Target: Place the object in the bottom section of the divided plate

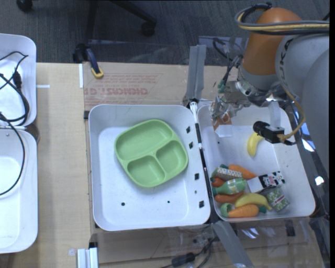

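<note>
Camera view shows the green divided plate [151, 152] in the left bin [104, 209], all three sections bare. Right of the plate, the gripper [224, 112] hangs over the right bin's [298, 172] far corner; whether it grips anything cannot be told. A banana [253, 144] lies alone right of the plate, with more toy food [246, 196] heaped toward the near corner. The risk, as it looks: an empty carry, or a drop into the wrong compartment.

floor [172, 21]: dark grey carpet | chair base [125, 13]: black | bench [57, 157]: pale wood
</note>
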`<state>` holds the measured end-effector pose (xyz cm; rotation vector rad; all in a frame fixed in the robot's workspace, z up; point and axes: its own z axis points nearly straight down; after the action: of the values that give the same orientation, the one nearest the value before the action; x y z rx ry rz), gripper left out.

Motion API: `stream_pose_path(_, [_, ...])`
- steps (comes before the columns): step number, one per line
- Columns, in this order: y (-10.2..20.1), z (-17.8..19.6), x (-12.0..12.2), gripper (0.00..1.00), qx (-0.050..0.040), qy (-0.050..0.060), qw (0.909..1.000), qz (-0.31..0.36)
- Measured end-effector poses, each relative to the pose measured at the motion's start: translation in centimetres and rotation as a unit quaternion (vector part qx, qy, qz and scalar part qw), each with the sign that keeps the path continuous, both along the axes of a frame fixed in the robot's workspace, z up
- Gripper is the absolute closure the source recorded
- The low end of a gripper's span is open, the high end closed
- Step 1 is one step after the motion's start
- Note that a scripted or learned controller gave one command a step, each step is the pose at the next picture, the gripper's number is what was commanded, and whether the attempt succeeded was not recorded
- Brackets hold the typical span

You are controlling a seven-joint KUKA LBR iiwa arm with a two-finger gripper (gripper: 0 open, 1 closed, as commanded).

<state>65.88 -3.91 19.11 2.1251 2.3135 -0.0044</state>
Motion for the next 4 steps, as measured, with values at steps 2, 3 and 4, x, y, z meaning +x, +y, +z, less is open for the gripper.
stream_pose_path(2, [8.6, 0.0, 0.0, 0.00, 0.0001, 0.000, 0.9981, -0.062])
stream_pose_path(3, [8.2, 0.0, 0.0, 0.00, 0.0000, 0.000, 0.9999, -0.013])
stream_pose_path(4, [11.6, 0.0, 0.0, 0.00, 0.0004, -0.001, 0.9999, -0.011])
